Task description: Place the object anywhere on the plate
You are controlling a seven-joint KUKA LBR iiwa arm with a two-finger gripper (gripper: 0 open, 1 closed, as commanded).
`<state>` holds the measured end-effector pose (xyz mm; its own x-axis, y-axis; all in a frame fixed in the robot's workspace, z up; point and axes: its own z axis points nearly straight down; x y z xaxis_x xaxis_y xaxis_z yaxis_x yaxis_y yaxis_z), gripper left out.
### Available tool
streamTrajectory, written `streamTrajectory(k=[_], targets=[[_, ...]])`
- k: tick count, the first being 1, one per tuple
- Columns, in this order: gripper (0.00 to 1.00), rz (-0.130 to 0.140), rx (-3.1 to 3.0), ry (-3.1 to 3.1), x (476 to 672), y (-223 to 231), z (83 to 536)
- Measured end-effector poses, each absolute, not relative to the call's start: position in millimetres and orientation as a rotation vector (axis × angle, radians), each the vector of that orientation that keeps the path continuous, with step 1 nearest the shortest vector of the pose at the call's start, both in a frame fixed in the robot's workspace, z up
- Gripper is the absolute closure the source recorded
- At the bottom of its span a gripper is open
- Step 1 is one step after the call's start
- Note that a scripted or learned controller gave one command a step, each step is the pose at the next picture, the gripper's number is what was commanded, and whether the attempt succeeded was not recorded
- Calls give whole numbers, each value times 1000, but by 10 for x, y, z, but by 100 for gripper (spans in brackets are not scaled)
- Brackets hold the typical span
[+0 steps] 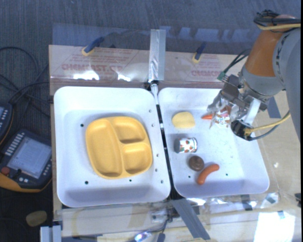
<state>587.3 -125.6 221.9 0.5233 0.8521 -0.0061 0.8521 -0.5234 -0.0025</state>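
Observation:
A yellow divided plate [118, 146] lies in the left bin [70, 105]. My gripper [220, 116] hangs over the upper right part of the right bin [242, 175], far from the plate. A small orange piece [207, 117] shows at the gripper's left tip, and a red and white bit [222, 119] sits just under it. I cannot make out whether either one is gripped or lying on the bin floor.
In the right bin lie a pale yellow lump [183, 120], a small white can with red spots [187, 145], a brown round piece [195, 162] and an orange sausage [207, 173]. A raised ridge [161, 135] divides the two bins.

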Motion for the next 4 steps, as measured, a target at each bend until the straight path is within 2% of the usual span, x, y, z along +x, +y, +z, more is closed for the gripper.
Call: streamTrajectory(k=[1, 2, 3, 4], targets=[[100, -8, 2725, 1566, 6167, -454, 2227], [100, -11, 2838, 1351, 5737, 152, 1818], [100, -10, 2770, 1484, 6159, 788, 1884], [0, -10, 2769, 1483, 6160, 786, 1887]])
